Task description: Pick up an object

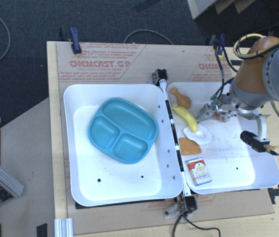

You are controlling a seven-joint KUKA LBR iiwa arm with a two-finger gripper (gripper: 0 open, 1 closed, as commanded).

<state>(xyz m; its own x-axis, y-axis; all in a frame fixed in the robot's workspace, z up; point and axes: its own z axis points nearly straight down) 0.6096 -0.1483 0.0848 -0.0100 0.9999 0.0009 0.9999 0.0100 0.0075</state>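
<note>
Nearest the camera, a small red-and-white carton (199, 172) is lying flat at the near left corner of the right bin (238, 179). Just beyond it a tan, toast-like piece (189, 146) is resting against the bin's left wall, and a white fried-egg toy (199, 134) is sitting right behind that, touching it. A yellow banana (186, 118) is stretching along the same wall, its near end overlapping the egg, and an orange-brown drumstick-like toy (181, 98) is lying at the far left corner, just beyond the banana.

My claw (210, 111) is reaching low into the far half of this bin, pointing left toward the banana and stopping just to its right. I cannot tell whether its tips are parted or closed, since they are blurring into the metal around them. I am seeing nothing gripped between them. My grey arm (277, 73) is coming in from the right, with the orange band (250, 68) showing above the wrist.

Over in the left bin (80, 181), a blue divided plate (122, 130) is lying tilted in the middle. Both bins are sitting side by side on the brown tabletop (105, 60), touching along their shared edge.
</note>
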